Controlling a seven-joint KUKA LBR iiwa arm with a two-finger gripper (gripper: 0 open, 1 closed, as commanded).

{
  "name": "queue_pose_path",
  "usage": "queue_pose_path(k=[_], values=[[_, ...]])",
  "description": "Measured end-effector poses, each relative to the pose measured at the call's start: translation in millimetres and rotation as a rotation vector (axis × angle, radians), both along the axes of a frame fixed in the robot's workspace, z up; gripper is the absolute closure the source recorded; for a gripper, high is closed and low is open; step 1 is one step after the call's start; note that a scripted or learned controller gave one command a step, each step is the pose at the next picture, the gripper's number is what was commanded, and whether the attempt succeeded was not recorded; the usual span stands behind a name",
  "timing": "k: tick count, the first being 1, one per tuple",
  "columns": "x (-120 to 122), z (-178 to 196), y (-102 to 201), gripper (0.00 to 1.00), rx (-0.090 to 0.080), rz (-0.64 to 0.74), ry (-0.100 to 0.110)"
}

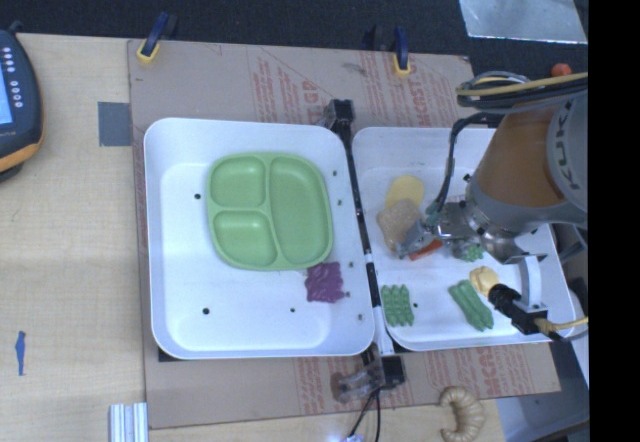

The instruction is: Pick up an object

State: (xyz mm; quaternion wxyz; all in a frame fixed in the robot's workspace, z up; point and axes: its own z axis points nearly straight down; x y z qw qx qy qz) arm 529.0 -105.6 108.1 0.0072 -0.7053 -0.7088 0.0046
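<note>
Jaws: can't tell if open or closed. The gripper (pixel 425 238) sits low in the right bin (pixel 420 338), w/ small items crowding its tip.

Nearest candidates: a tan lumpy piece (pixel 397 222) at approx 9 o'clock of the tip, touching or nearly so; a thin orange-red piece (pixel 428 251) just under it at 6 o'clock. A pale yellow piece (pixel 405 190) lies at 11 o'clock of the tip, above the tan one.

Handling, as a guess: these look like light plastic toy food, stiff and a bit slick. Tan piece is bulky, so best taken across its narrow width. The orange-red one is thin and lies flat, prob harder to pinch.

Elsewhere in the bin: a green ridged piece (pixel 397 304) at 7 o'clock, a green pod (pixel 470 305) at 5 o'clock.
</note>
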Motion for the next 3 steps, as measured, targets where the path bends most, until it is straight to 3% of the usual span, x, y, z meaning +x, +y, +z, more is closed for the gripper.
queue_pose_path(k=[1, 2, 3], values=[[32, -15, 13, 0.00, -0.004, 0.002, -0.017], [-2, -14, 9, 0.00, -0.004, -0.002, -0.018], [-1, -3, 8, 1.00, -0.004, 0.002, -0.019]])
